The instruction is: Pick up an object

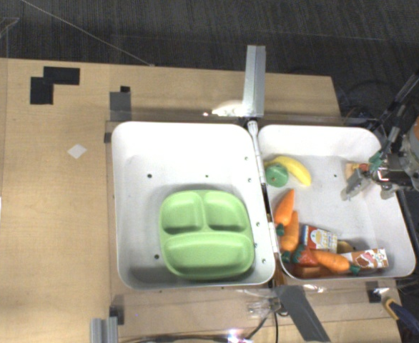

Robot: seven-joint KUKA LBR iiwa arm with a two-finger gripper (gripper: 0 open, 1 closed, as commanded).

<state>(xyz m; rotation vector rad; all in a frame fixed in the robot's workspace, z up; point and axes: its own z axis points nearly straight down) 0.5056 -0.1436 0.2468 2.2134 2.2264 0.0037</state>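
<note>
End effector over right bin

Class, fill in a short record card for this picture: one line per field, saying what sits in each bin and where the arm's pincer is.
left bin: green divided tray
right bin: banana, green ball, carrots, two small cartons
where the toys lie: mostly along the bin's left and front sides
pincer: over the right bin's right side, nothing seen between its fingers

I see my claw over the right bin (food piled along its near-left side), the green tray left.
</note>
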